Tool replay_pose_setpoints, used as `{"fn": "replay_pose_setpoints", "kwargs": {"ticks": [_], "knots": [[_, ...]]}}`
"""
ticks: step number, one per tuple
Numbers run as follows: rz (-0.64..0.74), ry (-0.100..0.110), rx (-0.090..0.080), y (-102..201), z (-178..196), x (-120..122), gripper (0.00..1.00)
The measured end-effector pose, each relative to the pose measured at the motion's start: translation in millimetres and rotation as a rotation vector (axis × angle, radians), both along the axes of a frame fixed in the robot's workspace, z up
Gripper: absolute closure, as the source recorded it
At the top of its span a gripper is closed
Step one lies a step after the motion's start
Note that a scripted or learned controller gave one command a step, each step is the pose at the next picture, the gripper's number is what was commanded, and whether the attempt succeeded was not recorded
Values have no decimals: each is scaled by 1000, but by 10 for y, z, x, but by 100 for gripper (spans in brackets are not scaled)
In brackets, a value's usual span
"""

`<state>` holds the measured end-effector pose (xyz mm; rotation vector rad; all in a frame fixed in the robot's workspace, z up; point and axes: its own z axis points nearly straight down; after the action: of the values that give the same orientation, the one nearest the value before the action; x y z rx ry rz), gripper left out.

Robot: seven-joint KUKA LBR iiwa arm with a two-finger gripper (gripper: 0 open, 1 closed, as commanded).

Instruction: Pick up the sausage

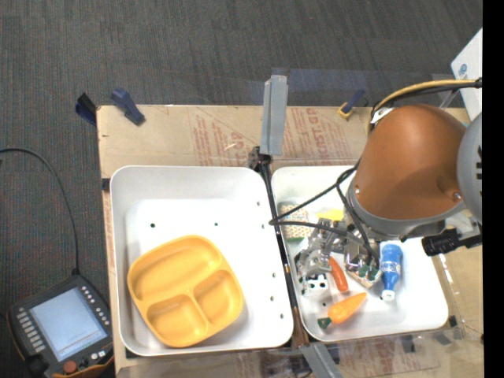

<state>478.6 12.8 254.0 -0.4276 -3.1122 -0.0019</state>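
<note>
Sausage [338, 274] lay in the right bin [425, 309], just beside a carrot [346, 309] and a blue bottle [390, 266]. Gripper [327, 246] hung right above. Looked like the reaching step. Next: go down and squeeze it gently.

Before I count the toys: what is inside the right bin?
In the right bin: a sausage, carrot, blue bottle and dice, with the hand over them. The arm's orange band covers the bin's far part.

my gripper [331, 246]: fingers lost in clutter, state unreadable
right bin [425, 309]: upper part hidden under my arm [409, 168]
</note>
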Motion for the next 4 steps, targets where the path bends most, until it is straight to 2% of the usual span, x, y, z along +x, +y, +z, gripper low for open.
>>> {"fn": "replay_pose_setpoints", "kwargs": {"ticks": [1, 2, 3, 4], "knots": [[90, -1, 0, -642, 283, 677, 100], [433, 0, 2, -959, -832, 736, 100], [827, -4, 1, -1387, -652, 751, 100], [1032, 0, 4, -1041, -798, 225, 100]]}}
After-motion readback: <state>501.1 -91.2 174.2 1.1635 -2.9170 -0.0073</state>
